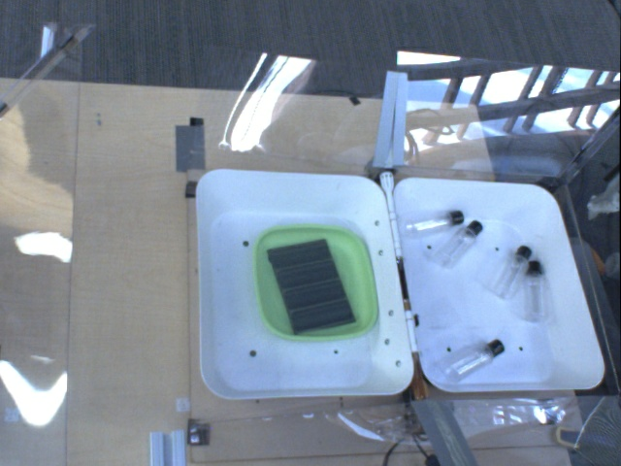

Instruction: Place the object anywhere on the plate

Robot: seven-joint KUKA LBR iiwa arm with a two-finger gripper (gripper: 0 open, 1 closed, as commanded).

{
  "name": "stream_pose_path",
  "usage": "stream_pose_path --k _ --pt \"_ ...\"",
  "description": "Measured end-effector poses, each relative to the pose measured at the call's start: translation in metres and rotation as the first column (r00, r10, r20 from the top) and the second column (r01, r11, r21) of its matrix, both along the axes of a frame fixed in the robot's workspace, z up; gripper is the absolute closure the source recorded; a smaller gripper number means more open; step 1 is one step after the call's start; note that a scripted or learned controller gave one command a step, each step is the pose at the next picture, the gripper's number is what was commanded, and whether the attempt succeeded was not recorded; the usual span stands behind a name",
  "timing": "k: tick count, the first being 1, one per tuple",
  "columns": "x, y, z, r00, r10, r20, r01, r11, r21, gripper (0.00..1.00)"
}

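A: What is lying where on the desk (116, 338) right now?

B: Two shallow white plastic bins are sitting side by side. The left bin (218, 357) is carrying a square lime-green plate (268, 304) near its middle, and a dark grey ribbed rectangular slab (310, 286) is lying flat on that plate, slightly askew. The right bin (572, 357) is holding five small clear vials with black caps: two (436, 224) (457, 243) near its far left corner, two (511, 271) (533, 290) toward its right edge, one (476, 358) near its front edge.

A: So which one is the object?

B: I am reading the vials as the candidates (the slab is already sitting on the plate). The front vial is lying well apart from the others, so it is looking easiest to reach.

A: How will it handle?

B: Probably light, stiff, slick and breakable, and it is likely to roll. I would be closing across the body's middle, at right angles to its long axis, gently.

A: And the gripper?

B: I am not able to report on it.
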State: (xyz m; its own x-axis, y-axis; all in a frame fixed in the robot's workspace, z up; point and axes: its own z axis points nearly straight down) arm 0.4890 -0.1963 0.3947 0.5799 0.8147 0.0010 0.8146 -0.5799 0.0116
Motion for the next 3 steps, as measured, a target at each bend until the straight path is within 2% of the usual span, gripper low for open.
stream_pose_path --k 1,2,3 --pt "0.0 0.0 0.032 0.991 -0.131 0.001 0.131 0.991 0.001 0.0" --pt "0.0 -0.003 0.04 0.964 -0.265 0.0 0.265 0.964 0.002 0.0" --pt "0.0 -0.006 0.023 0.936 -0.352 -0.003 0.352 0.936 0.006 0.0"
